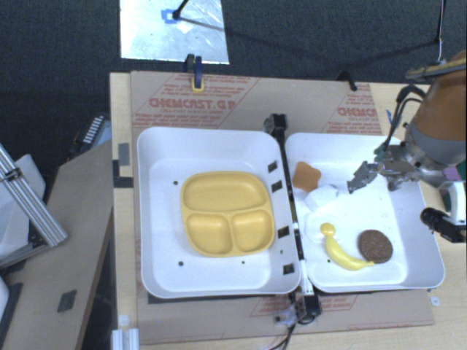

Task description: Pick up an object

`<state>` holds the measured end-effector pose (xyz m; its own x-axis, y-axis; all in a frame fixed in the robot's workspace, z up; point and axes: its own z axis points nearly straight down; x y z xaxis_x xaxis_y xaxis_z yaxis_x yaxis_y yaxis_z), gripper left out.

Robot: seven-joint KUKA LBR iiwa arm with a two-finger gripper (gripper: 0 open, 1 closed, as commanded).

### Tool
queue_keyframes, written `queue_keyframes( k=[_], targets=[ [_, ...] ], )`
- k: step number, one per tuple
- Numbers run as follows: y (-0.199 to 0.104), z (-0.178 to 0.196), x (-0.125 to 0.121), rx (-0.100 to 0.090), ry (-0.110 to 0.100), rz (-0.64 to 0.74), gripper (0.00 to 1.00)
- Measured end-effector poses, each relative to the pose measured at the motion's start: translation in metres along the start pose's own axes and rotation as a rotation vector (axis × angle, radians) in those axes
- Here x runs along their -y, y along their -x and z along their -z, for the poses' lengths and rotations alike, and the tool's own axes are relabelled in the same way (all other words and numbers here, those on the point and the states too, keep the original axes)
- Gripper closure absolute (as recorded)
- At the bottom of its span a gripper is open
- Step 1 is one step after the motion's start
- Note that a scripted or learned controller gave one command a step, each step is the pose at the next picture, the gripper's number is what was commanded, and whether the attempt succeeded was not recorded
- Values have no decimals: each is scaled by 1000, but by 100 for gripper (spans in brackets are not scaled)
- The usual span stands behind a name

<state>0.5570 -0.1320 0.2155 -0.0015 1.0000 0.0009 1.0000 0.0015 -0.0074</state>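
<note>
Claw (363, 175): at the right of the frame, over the upper part of the right bin; its grey fingers point to the left and down. I cannot tell how far it is open, and nothing is seen between the fingers.
Arm (443, 119): comes in from the right edge, grey with an orange part above the wrist.
Orange-brown piece (307, 176): in the right bin, at its upper left, to the left of the claw and apart from it.
White piece (322, 196): just under the orange-brown piece, hard to see against the bin floor.
Banana (341, 251): yellow, in the lower part of the right bin, lying at a slant.
Brown disc (375, 246): just right of the banana, near its lower end.
Right bin (423, 268): white and shallow, at the right half of the frame.
Left bin (157, 195): white, touching the right bin at the middle.
Yellow tray (225, 212): three compartments, in the middle of the left bin.
Board (241, 93): brown with red print, under both bins.
</note>
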Motion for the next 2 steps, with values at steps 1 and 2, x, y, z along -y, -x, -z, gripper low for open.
queue_keyframes(
  k=[1, 2],
  targets=[
    [0, 4, -2, 1, 8, 2, 0],
    [-8, -46, 5, 0, 4, 0, 0]
  ],
)
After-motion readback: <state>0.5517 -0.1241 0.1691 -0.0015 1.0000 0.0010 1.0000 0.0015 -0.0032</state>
